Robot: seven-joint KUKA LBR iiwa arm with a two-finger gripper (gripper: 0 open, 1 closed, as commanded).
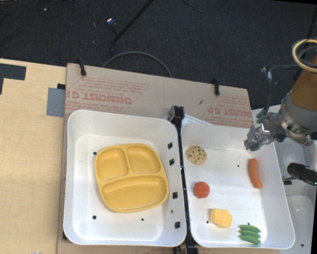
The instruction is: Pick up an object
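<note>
From my screen the biggest thing under everything is the brown cardboard sheet (150, 97), and the red printing on it reads upside down from this camera; I can make out something like "CHEMCAST G P" twice along its far strip, but I can't read it with certainty. On it sit the two white bins: the left bin (83, 144) carries a yellow divided tray (132, 177) with three compartments, lying slightly turned. The right bin (281, 221) holds the small pieces. I see the arm (312, 83) coming in at the upper right, its orange section above a grey wrist, angled down and leftward, with the gripper (254, 140) hanging over the far right corner of the right bin, just above and beside the orange carrot (255, 173). I cannot tell whether its fingers are apart or together at this resolution, and nothing shows between them. Going down in size: the carrot lies near the right wall, the yellow cheese-like wedge (221, 218) near the front, the green pea pods (250, 233) just right of it, the red tomato (201, 189) mid-bin, and the cookie (196, 154) close to the divider.
</note>
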